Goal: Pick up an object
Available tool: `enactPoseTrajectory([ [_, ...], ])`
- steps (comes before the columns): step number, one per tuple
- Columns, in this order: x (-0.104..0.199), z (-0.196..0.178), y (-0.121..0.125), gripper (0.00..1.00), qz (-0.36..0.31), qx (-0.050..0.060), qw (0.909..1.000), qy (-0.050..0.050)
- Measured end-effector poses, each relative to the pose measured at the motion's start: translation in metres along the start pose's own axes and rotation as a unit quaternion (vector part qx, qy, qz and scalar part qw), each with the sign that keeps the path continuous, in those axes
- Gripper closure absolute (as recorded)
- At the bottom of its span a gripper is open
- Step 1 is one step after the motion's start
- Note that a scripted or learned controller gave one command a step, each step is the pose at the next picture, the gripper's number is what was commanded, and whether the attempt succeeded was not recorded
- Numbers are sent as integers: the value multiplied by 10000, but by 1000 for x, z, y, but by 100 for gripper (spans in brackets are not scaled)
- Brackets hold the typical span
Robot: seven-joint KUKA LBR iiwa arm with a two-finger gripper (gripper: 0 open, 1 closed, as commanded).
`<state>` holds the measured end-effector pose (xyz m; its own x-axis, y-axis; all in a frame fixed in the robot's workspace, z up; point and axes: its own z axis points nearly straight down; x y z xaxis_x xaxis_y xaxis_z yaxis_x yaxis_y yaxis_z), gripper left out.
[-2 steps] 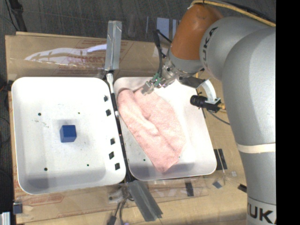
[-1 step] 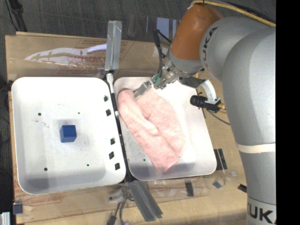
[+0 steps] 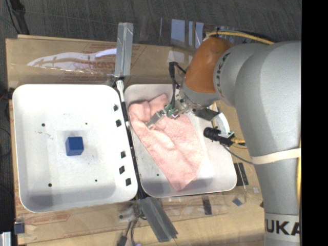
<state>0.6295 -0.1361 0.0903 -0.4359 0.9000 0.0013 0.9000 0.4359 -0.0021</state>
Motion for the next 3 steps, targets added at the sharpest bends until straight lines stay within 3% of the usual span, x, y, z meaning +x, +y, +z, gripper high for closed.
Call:
enactPoseTrajectory([
  [1, 0, -8, 0, 100, -21, 12, 10000, 8],
  [2, 0, -8, 0, 0, -21, 12, 10000, 8],
  [3, -13, -5, -14, 0, 190, 7, 9998, 7],
])
